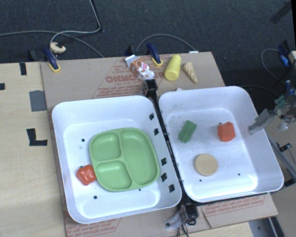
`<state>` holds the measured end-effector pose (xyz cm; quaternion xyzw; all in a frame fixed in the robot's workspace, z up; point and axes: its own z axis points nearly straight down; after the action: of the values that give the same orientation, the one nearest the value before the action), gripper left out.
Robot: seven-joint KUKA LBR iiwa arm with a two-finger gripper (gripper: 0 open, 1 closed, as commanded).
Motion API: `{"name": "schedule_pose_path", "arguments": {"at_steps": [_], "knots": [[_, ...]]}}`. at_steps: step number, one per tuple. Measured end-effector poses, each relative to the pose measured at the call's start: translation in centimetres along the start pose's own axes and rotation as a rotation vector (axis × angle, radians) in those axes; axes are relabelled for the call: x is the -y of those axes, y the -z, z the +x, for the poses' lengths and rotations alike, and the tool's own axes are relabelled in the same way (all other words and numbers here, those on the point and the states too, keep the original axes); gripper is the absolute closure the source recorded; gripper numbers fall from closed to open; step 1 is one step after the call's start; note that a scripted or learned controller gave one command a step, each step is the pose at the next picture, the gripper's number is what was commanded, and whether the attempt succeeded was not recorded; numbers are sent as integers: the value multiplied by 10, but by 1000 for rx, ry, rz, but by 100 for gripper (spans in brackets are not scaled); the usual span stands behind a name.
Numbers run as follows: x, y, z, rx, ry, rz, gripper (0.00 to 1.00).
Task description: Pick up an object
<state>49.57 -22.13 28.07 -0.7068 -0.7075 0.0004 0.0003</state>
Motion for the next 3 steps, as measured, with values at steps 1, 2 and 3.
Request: {"name": "schedule_pose_path", "arguments": {"at_steps": [1, 2, 3], "knots": [[-68, -193, -1, 0, 3, -7, 0], [-95, -194, 30, 3, 1, -7, 0], [-95, -183, 29, 5, 1, -8, 100]]}}
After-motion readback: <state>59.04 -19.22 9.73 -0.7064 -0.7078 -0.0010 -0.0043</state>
